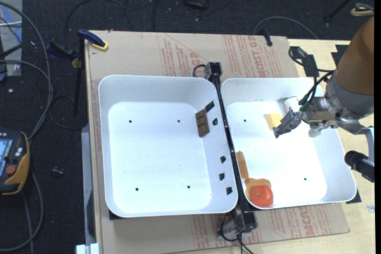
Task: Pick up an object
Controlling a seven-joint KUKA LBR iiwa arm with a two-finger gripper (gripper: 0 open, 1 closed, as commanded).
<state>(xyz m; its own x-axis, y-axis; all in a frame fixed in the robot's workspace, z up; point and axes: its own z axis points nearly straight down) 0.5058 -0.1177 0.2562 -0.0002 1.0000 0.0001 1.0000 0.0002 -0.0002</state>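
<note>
The big brown surface (178,47) holds two white bins side by side. The left bin (119,104) is wide and shallow, and the right bin (333,181) sits just beside it, touching along the middle. The grey and orange arm (357,80) comes in from the right and reaches over the far part of the right bin. Its hand (286,125) hangs low over the bin floor, with dark fingers pointing down and to the left — I cannot tell if the hand is open or closed, and nothing shows between its fingers. A small yellow block (273,121) lies in the right bin just left of the hand, very close to it, maybe touching. A round red ball (261,194) sits in the near left corner of the right bin. A tan stick (242,165) lies just beyond the ball, along the left wall of that bin — its near end meets a tan piece right by the ball. A small brown block (202,123) rests in the left bin, close to its right wall, toward the far side.
</note>
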